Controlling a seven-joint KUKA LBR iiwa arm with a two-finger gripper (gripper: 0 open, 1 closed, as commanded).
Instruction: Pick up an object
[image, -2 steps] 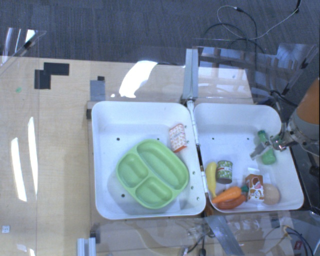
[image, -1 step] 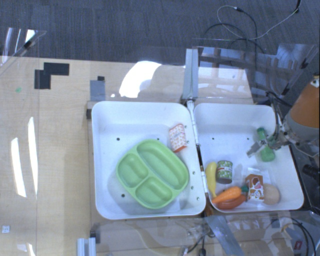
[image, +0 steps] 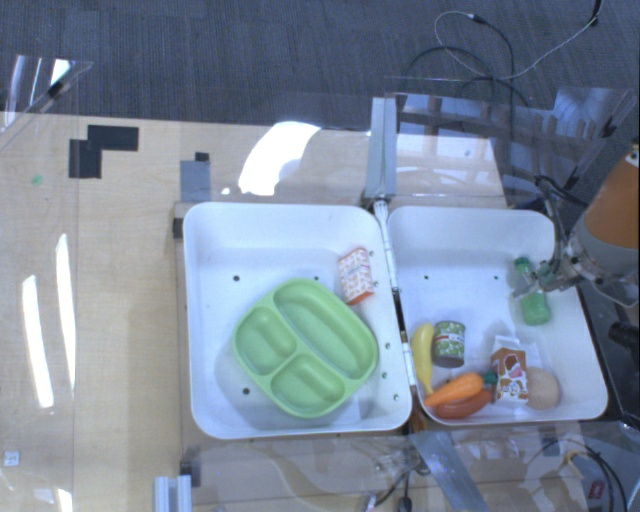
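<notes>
Gripper (image: 545, 277) low at right bin's (image: 470, 225) right wall, green object (image: 535, 308) just beneath its tip; clamped or not, cannot tell. Banana (image: 423, 354), can (image: 449, 342), carrot (image: 460, 389), carton (image: 510, 374) near front edge.

White bins (image: 205, 330); pale green divided plate (image: 305, 347); yellow banana (image: 423, 355); orange carrot (image: 458, 389); green block (image: 535, 309); light wood surface (image: 100, 330).

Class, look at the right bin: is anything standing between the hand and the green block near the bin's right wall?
Nothing visible does. The hand sits just above the green block, with bare bin floor around it; the other objects lie further toward the front.
</notes>
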